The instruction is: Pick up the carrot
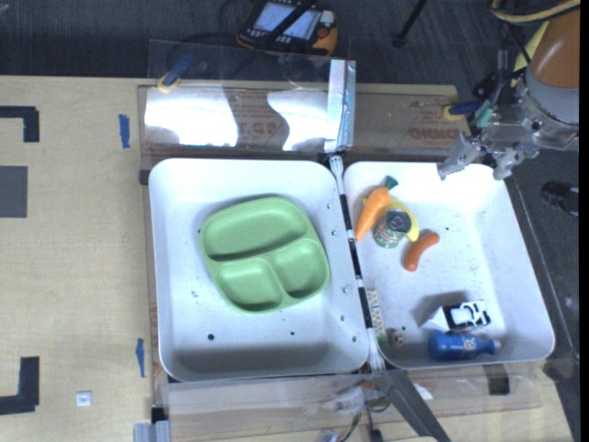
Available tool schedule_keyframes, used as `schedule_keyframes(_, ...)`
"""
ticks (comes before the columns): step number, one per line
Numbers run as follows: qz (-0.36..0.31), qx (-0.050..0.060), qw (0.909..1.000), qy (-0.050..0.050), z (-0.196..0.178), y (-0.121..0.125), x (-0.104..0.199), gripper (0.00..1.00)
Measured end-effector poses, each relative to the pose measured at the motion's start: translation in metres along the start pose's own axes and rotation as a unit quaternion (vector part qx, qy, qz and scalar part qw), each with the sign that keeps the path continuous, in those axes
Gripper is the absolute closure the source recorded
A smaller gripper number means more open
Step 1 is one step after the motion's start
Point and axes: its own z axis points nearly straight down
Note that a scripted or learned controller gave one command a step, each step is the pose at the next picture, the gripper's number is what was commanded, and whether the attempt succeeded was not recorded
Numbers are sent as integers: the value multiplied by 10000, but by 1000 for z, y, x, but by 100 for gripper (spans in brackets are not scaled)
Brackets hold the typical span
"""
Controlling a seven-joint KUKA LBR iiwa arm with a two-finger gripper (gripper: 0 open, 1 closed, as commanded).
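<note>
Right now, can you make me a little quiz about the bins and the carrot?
1. True or false: the carrot lies in the same bin as the green divided plate.
2. What touches the carrot's lower end? A) a small can B) the blue bottle C) the claw
3. Fill in: the claw hovers over the right bin's ____ edge.

Key: 1 false, the plate is in the left bin. 2 A. 3 far.
</note>
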Motion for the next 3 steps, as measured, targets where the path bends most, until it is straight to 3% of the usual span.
schedule_keyframes(1, -1335, -8, 9910, -1, 138, -15, 40, 0)
schedule_keyframes(2, -1809, 1, 9835, 3, 93, -43, 97, 0)
schedule_keyframes(3, -1525, 4, 9883, 2, 93, -81, 125, 0)
